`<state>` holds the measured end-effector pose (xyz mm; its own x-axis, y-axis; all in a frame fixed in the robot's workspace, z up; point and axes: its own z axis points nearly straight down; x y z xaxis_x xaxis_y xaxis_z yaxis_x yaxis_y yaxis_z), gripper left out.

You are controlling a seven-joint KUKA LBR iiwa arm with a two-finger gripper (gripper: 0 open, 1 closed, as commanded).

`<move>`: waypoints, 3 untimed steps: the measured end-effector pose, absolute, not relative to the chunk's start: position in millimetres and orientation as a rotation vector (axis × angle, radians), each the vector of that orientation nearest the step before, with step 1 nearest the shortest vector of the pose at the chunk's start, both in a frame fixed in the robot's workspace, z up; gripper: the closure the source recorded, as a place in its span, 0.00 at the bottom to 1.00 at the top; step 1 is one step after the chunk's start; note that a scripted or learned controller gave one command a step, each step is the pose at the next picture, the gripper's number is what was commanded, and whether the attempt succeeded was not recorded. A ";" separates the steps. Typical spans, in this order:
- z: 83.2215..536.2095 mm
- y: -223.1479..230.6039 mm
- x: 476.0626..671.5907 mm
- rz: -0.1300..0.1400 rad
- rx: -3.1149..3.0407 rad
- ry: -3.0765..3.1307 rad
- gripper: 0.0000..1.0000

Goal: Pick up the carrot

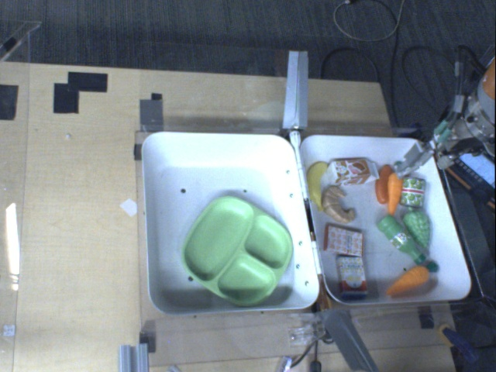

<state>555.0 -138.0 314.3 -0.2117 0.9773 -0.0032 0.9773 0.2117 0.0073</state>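
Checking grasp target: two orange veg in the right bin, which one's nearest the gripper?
The orange one at the bin's far side, beside the gripper. The carrot with the green top lies at the near edge.

Robotics lab or test cell. Pale wooden bench (pixel 70 231) bearing two shallow white plastic bins (pixel 155 208) side by side, metal brackets (pixel 295 91) bolted along edges, black tape markers (pixel 77 90) on top, loose black cables (pixel 372 22) over dark grey carpet (pixel 155 14), plastic toy food (pixel 350 171) as props.
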 end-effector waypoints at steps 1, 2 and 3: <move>193.5 -157.5 521.0 0.003 1.782 2.582 0.00; 203.3 -155.1 486.7 0.002 1.788 2.582 0.00; 150.4 -147.4 537.7 0.004 1.645 2.670 0.00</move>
